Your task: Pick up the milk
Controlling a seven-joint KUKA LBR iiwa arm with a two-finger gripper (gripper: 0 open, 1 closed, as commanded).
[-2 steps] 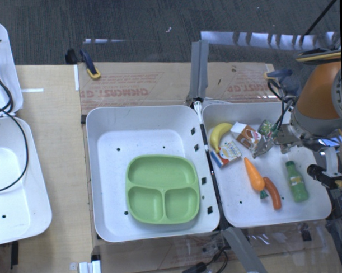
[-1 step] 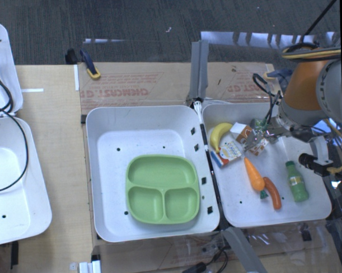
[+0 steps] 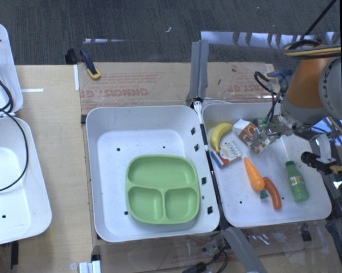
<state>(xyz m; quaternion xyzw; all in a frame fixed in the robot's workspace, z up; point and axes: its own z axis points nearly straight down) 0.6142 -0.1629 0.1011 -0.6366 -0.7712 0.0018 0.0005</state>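
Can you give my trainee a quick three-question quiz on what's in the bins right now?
1. True or false: the green divided plate lies in the left bin.
2. Which item lies nearest the right bin's right wall: A carrot, B green bottle, C banana?
3. What lies between the banana and the carrot?

Key: 1 true. 2 B. 3 The milk carton, lying just left of the gripper, which hovers by a small brown carton.
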